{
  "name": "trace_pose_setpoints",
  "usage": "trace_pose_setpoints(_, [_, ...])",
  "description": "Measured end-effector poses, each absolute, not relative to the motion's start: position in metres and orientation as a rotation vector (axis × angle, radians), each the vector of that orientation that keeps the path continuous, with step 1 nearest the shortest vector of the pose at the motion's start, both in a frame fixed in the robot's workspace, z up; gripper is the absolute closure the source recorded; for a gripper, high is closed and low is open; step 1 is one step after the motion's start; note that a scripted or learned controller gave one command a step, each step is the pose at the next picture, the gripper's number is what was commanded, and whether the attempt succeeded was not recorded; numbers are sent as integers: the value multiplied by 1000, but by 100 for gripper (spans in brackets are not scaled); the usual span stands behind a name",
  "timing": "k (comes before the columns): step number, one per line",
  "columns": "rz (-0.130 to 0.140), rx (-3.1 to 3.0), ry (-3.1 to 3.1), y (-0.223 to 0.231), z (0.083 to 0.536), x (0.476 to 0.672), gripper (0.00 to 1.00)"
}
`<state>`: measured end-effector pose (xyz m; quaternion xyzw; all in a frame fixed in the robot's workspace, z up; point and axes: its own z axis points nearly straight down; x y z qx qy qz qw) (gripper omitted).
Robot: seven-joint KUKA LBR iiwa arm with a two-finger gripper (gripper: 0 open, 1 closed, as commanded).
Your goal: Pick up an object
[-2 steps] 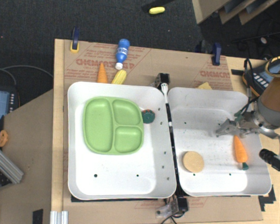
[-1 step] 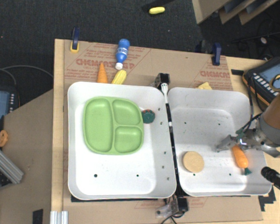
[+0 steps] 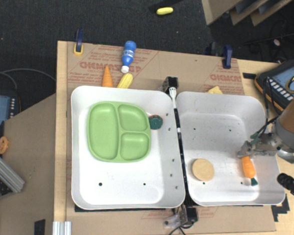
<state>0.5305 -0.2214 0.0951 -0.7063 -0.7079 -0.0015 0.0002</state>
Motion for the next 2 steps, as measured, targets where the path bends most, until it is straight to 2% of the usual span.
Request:
trace_pose_setpoints(1, [-6,-2217,-2233,-168,127,571,100])
trace_pose_setpoints(2, [-12,-2213,-2237,-76,189,600,100])
